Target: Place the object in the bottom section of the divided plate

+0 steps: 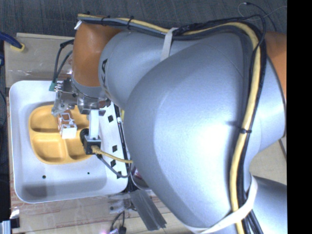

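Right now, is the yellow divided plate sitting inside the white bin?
Yes. The yellow divided plate lies on the floor of the white bin, with the gripper over it.

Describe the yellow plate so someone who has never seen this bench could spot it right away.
Start at the white bin on the left of the camera view, beside the big grey arm. The plate lies flat on the bin's floor, under the gripper. It is the one yellow thing in the bin, rounded, with raised ridges that split it into sections.
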You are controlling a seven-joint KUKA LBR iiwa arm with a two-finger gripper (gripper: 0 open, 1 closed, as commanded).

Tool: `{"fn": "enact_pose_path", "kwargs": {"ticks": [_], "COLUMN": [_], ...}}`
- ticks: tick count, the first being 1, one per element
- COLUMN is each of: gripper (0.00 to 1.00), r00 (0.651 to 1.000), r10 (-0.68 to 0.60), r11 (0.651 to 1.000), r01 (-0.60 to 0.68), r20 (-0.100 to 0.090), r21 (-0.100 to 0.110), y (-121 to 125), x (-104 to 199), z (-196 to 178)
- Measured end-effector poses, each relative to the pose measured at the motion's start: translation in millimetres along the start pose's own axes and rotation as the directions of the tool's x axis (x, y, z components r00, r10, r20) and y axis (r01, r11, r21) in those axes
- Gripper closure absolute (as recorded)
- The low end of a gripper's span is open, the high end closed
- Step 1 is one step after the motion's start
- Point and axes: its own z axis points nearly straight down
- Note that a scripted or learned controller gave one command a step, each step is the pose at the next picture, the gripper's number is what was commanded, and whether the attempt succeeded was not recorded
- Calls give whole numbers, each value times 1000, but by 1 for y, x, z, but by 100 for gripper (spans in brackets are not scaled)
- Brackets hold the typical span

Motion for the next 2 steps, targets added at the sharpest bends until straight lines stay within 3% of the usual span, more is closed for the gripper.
{"fn": "enact_pose_path", "kwargs": {"ticks": [1, 2], "gripper": [0, 0], "r00": [992, 976], "r10": [-129, -218], "r11": [992, 976], "r01": [129, 218], "r20": [0, 0], "r21": [-1, -2], "y": [-24, -20], "x": [-2, 11], "z": [-112, -164]}}
